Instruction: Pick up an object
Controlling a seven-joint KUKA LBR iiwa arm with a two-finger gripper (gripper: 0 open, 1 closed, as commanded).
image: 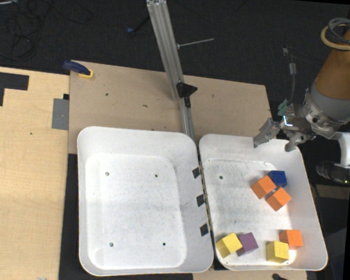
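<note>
You have the two-finger gripper [280, 139] hanging over the far edge of the right-hand shallow white bin [235, 154], its two grey fingers [264, 134] spread apart with nothing between them; it is released, gripping no object. The grey arm with its orange band [340, 72] rises behind it toward the upper right.

Every block you could pick lies in that right-hand bin, all on the near side of the gripper. Closest to it is a cluster of three: a small blue cube [278, 177], an orange cube [263, 187] touching it on the left, and a second orange cube [279, 198] just in front of both. This cluster sits below the gripper in the view, clearly apart from the fingertips.

Further from the gripper, along the bin's near edge, you will find a yellow cube [229, 244] touching a purple cube [247, 242], and to their right another yellow cube [277, 251] with a third orange cube [292, 238] just behind it.

The left-hand white bin [100, 154] lies beside the right one, well apart from the gripper.
</note>
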